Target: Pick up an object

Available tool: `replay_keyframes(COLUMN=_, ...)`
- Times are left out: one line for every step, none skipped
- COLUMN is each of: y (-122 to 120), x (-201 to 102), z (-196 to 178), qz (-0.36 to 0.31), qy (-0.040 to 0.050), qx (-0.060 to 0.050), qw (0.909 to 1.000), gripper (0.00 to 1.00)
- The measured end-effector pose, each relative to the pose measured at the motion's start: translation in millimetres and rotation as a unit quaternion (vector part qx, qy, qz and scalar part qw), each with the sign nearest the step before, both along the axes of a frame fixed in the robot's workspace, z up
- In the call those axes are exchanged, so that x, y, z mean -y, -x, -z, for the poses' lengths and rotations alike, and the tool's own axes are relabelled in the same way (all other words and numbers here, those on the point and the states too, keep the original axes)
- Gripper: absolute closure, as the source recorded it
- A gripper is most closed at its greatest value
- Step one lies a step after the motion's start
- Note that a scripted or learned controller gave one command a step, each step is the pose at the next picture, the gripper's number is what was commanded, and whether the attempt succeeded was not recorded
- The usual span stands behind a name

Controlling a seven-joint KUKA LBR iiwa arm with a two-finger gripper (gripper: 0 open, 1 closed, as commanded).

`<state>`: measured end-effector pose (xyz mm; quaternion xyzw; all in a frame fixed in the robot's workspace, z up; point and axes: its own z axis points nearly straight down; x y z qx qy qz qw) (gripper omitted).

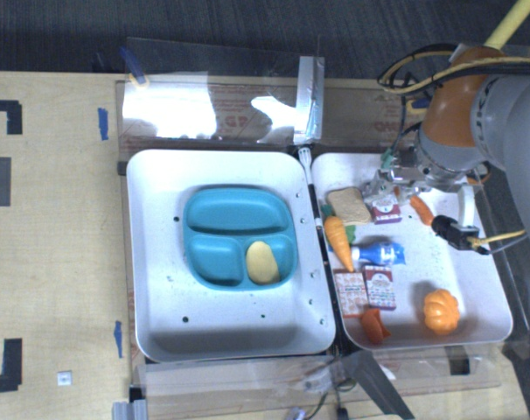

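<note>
Hovering low over a small red-and-white carton (386, 210), right beneath the pincer (387, 185), at the far end of the right bin (488, 278). Likely the target, judging by how close the tip sits; impossible to tell whether touching it or merely above it. Impossible too to tell whether the pincer stands apart or together, hidden as it is under the wrist and a tangle of cable. Holding nothing visible.

Crowding the carton: a tan bread slice (348, 204) just beside the pincer toward the left bin, touching or nearly touching the carton; a little orange piece (420, 208) just on the pincer's other side. Nearer the camera from the pincer: a carrot (338, 239), a blue packet (379, 254), two more cartons (366, 289) lying side by side, a red piece (373, 324), and an orange pumpkin (441, 311) well apart, toward the near corner. Well away from the pincer, across the divider: the left bin (151, 261), holding a blue tray (221, 234) with a yellow lump (262, 261) in one compartment.

Reads as the approach or descent step, with the grasp not yet made. Calls next for settling straight down around the carton, clear of the bread slice, closing firmly, then lifting. Risks nudging the bread or pinching both together, given the tight spacing.
</note>
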<state>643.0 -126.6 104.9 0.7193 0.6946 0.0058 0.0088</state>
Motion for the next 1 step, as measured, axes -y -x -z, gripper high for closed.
replay_keyframes(y=-1.9, x=-73.3, z=-82.0, qz=-0.127, qy=-0.0007, qx=-0.008, qw=0.9919, gripper=1.00)
